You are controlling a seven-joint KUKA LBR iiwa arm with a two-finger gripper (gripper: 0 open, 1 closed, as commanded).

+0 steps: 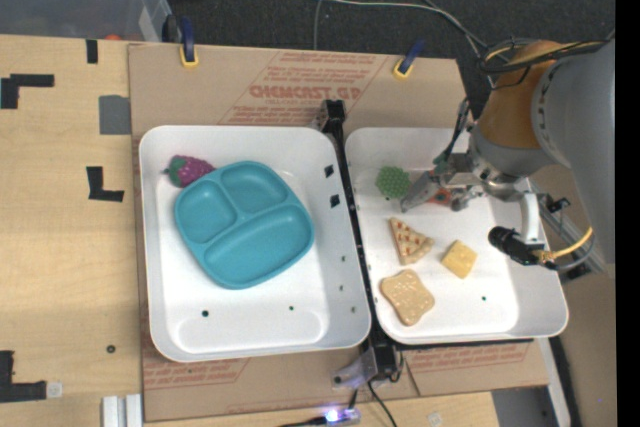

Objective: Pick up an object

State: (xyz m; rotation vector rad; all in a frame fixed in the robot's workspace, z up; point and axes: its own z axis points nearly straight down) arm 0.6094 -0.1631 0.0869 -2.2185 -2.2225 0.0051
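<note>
Brown cardboard covers the worktop (pixel 290 90) under my two white bins, with dark carpet behind it. I see the end effector (pixel 432 187) low in the right bin (pixel 540 315), near its back edge, its dark fingers angled toward the left. I cannot tell whether they are spread or pressed together, and nothing shows between them. Just beside their tip, to the left, sits a small green bumpy ball (pixel 393 181), very close, though contact is unclear. In front of it lies a pizza slice toy (pixel 409 240), and to that one's right a yellow cheese cube (pixel 460 259). Nearer the front edge rests a slice of toast (pixel 407 296). All four are apart from one another. The grey arm (pixel 580 115) with its orange band (pixel 510 110) comes in from the right over the bin's far corner. Across the divider, the left bin (pixel 170 315) holds a teal divided plate (pixel 243 222), and a purple grape bunch (pixel 188 170) touches its back left rim.
</note>
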